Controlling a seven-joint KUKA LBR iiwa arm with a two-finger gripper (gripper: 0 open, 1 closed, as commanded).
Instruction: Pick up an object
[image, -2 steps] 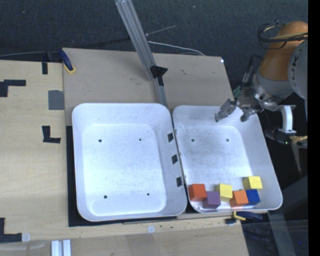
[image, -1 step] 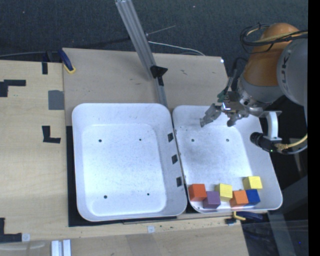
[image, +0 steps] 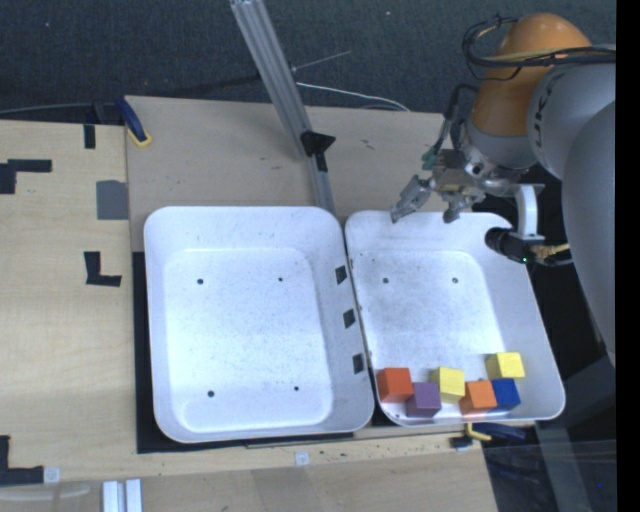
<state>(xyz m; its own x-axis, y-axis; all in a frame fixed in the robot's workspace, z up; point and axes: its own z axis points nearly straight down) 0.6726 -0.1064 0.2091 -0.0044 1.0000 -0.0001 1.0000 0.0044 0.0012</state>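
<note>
I count six small blocks in the right white bin (image: 520, 300): two orange cubes (image: 394, 383), two yellow cubes (image: 451, 382), one purple cube (image: 426, 398), one blue cube (image: 506, 394). My two-finger gripper (image: 430, 203) hangs spread, holding nothing.

Two bins side by side, blocks (image: 450, 388) clustered along right bin's (image: 520, 300) near edge, pincer (image: 430, 207) over its far rim
</note>
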